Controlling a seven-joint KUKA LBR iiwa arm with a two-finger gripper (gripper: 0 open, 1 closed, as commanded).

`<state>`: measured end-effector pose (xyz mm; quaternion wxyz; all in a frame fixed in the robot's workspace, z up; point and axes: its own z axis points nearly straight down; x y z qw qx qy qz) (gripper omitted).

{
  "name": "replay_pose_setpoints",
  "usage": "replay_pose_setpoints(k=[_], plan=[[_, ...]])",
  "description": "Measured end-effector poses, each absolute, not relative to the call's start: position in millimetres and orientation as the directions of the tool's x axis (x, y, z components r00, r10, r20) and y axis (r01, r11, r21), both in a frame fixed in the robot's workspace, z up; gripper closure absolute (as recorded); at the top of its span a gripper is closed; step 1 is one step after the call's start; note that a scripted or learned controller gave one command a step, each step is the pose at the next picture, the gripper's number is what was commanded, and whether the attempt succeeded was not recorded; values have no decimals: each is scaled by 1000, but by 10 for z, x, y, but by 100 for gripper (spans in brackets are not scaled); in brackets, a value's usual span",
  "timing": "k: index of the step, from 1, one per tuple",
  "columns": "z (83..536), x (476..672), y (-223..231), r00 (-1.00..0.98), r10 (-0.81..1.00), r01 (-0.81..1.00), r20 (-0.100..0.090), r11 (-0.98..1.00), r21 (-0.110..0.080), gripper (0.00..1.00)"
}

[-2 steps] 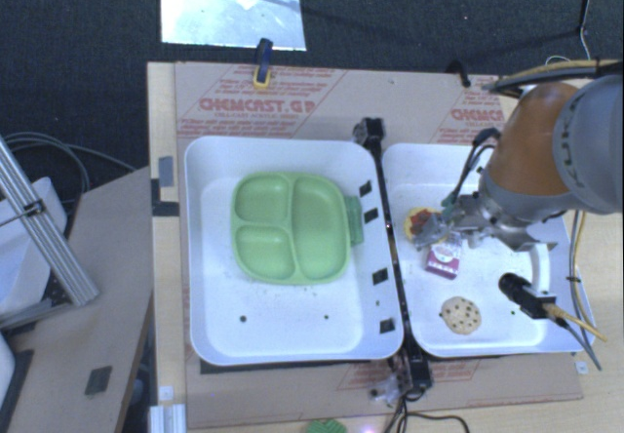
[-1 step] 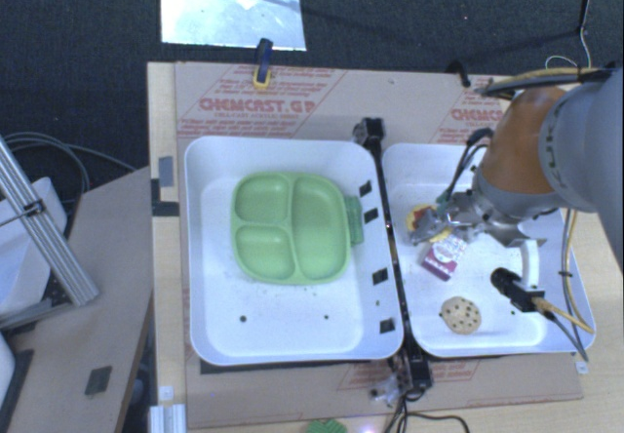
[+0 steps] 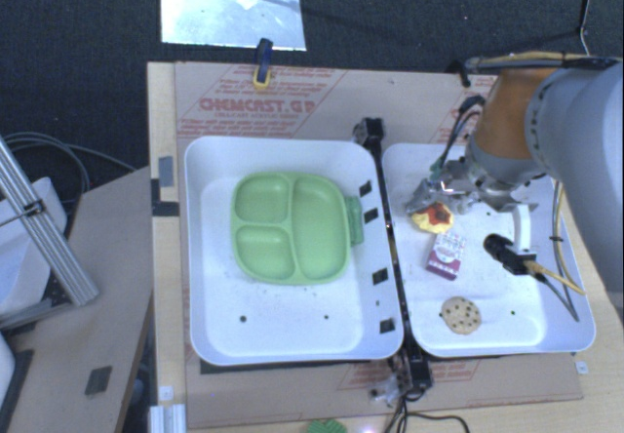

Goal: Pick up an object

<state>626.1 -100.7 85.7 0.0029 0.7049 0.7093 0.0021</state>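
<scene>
gripper (image 3: 436, 199) low over yellow toy (image 3: 431, 218), right bin's (image 3: 487, 341) 10 o'clock | jaws: can't tell | tip: centre on it, dodge pink packet (image 3: 447, 255)

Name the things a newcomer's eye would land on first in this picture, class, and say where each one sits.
The bright green divided tray stands out most, lying in the middle of the left white bin. Next comes the grey arm with its orange band, reaching in from the right, its hand low over a yellow and red toy in the right bin. A round cookie lies near that bin's front edge.
</scene>
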Motion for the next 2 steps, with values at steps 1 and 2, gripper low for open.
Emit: replay_pose_setpoints(k=[1, 2], plan=[[961, 6247, -1007, -5, 1000, 1000, 0, 5, 5, 100], [1898, 5717, -512, -9, 1000, 1000, 2, 9, 7, 100]])
